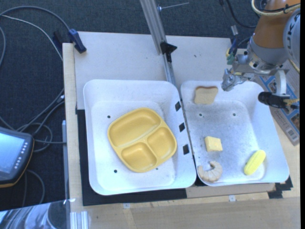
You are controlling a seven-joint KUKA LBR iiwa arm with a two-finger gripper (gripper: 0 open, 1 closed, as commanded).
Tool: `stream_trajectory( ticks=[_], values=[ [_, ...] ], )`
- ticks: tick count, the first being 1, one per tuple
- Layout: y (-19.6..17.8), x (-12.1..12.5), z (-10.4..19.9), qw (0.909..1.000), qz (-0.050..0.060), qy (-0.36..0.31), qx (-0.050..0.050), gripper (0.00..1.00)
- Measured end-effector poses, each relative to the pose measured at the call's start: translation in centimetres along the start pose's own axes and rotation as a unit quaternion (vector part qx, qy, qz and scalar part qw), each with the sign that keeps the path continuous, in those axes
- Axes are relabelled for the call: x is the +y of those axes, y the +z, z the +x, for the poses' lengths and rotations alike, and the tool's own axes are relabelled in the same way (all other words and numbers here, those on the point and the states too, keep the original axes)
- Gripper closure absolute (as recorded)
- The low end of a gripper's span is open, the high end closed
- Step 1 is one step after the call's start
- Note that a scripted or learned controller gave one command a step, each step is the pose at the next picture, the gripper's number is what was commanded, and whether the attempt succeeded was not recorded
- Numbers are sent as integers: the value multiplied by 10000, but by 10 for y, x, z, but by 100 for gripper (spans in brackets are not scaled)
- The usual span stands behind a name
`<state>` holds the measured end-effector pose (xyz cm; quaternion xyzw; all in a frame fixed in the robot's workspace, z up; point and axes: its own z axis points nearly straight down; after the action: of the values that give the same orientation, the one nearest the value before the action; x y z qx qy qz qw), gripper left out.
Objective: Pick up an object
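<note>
Nearest thing to me is the bread slice (206, 95), tan, lying flat at the far edge of the right bin (267, 128), close to its far-left corner. My gripper (228, 83) hangs just right of it, at the bin's far rim, apart from the bread w/ nothing between the tips as far as I can see; the tips are small and dark against the rim, so I can't tell if my jaws are spread or pressed together. Further down the same bin, approx mid-floor, sits a yellow cheese block (213, 143), square-ish, lying flat. At the near edge lies a shrimp (210, 171), pale and curled, touching the near-left wall or close to it. Near the right corner is a corn cob (254, 161), yellow, lying at a slant, well apart from the shrimp. All four items are separate, none touching. Left bin (95, 99) sits beside the right one, the two walls meeting along the middle, and it holds a yellow divided tray (141, 139) w/ three compartments, turned at an angle. My arm (276, 27) comes in from the right, orange band above the wrist.
</note>
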<state>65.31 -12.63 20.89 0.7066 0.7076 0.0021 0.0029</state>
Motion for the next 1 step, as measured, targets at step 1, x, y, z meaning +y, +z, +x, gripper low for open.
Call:
stream_trajectory(
  ticks=[1],
  values=[
    [-41,2,0,10000,0,-1,0,100]
  ],
)
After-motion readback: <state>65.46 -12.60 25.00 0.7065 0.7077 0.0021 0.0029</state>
